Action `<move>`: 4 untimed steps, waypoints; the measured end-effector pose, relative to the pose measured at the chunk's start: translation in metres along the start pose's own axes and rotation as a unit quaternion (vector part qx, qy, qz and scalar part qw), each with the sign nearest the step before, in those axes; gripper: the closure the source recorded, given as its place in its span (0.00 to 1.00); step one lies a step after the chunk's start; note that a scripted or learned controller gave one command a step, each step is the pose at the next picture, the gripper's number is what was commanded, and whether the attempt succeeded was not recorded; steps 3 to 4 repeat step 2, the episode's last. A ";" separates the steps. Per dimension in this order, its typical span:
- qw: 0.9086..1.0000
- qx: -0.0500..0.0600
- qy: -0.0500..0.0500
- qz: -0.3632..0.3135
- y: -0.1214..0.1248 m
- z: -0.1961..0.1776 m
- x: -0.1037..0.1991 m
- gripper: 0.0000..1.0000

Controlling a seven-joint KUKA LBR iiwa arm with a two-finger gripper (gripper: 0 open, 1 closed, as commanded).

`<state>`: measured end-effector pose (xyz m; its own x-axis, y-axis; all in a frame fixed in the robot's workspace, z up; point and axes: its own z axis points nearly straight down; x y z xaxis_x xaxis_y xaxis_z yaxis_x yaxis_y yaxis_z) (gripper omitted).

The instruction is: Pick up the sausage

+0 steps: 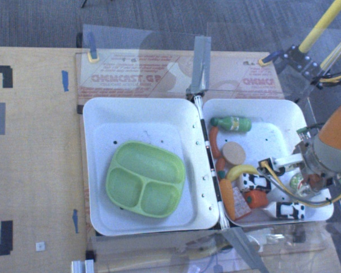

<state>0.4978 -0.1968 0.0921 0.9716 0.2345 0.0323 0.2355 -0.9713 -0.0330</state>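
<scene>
The sausage (214, 141) is a reddish-brown link lying lengthwise against the left wall of the right bin (284, 111), just below a green bottle (232, 123). The gripper (304, 181) hangs over the right side of that bin, well to the right of the sausage and apart from it, with cables looping around it. The grey wrist and its orange band (337, 135) come in from the right edge. Nothing of the sausage lies at the gripper.
A tan disc (233, 153), a banana (242, 172), a carrot (227, 197), a tomato (255, 198) and two cow-patterned pieces (254, 182) crowd the right bin's lower left. The left bin (96, 118) holds a green divided plate (145, 178).
</scene>
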 end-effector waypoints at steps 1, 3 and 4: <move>1.000 0.005 -0.007 -0.001 -0.003 -0.007 -0.004 1.00; 1.000 0.003 -0.001 -0.003 -0.003 -0.010 0.001 0.00; 1.000 0.003 -0.001 -0.003 -0.003 -0.010 0.001 0.00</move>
